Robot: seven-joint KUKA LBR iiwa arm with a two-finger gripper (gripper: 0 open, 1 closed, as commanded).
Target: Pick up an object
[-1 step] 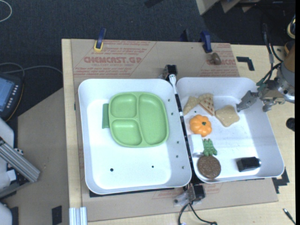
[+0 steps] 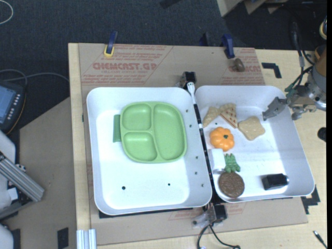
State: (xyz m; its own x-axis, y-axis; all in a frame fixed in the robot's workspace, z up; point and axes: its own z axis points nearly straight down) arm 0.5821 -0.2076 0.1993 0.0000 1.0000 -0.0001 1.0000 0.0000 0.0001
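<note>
Pickup not yet begun

Nothing sits between the fingers of the hand (image 2: 282, 108), which we see at the far right edge of the right bin (image 2: 290, 139), low over its rim. The fingers look spread apart and empty, so we judge the whole task is left: choosing an object, closing on it, lifting.

The candidates all lie in the right bin. The tan bread slice (image 2: 251, 128) is nearest, just to the hand's left. Beyond it are the waffle pieces (image 2: 222, 114) and the orange pumpkin (image 2: 222, 138). The pineapple (image 2: 231, 179) and a black block (image 2: 274, 181) lie nearer the front wall. The left bin (image 2: 104, 160) holds a green divided plate (image 2: 153, 132).
</note>
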